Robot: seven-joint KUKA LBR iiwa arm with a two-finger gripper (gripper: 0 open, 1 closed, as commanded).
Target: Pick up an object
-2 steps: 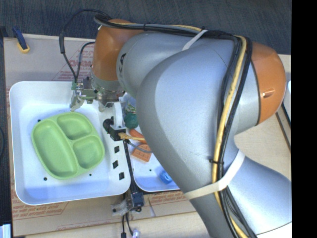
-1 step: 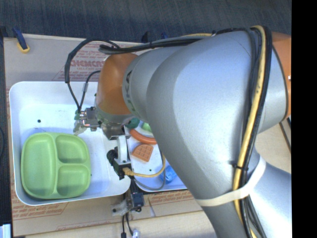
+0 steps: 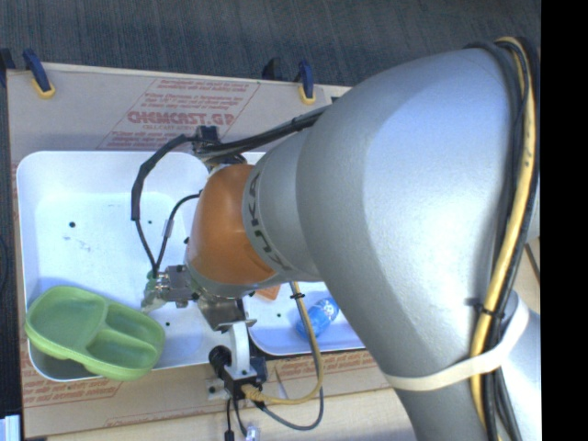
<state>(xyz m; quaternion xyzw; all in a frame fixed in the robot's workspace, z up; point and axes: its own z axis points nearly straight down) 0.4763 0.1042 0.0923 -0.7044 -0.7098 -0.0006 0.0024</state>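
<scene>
At the seven o'clock corner of the left bin (image 3: pixel 83 191), a green two-compartment dish (image 3: pixel 92 331) is lying tilted, its lower edge hanging over the bin's rim and its two hollows facing up. Just beside the dish, at its three o'clock side, the gripper (image 3: pixel 170 289) is hanging low over the white floor of that bin. It is showing as a small metal cluster tucked under the wrist, and whether it is open or closed I cannot tell, nor whether it is touching the dish. Nothing is visibly sitting in its grasp.

Above it, the orange band (image 3: pixel 225 228) is facing the camera, and the grey arm (image 3: pixel 395 209) is sweeping away toward three o'clock, covering most of the right bin (image 3: pixel 280 333). On the strip of that bin peeking out at the arm's six o'clock edge, a blue crumpled object (image 3: pixel 322 315) is lying, with a small orange piece (image 3: pixel 268 292) at its ten o'clock, partly hidden under the arm.

Toward twelve o'clock, a brown board with red print (image 3: pixel 184 108) is lying behind the bins, with blue clamps (image 3: pixel 39 76) gripping its far edge
</scene>
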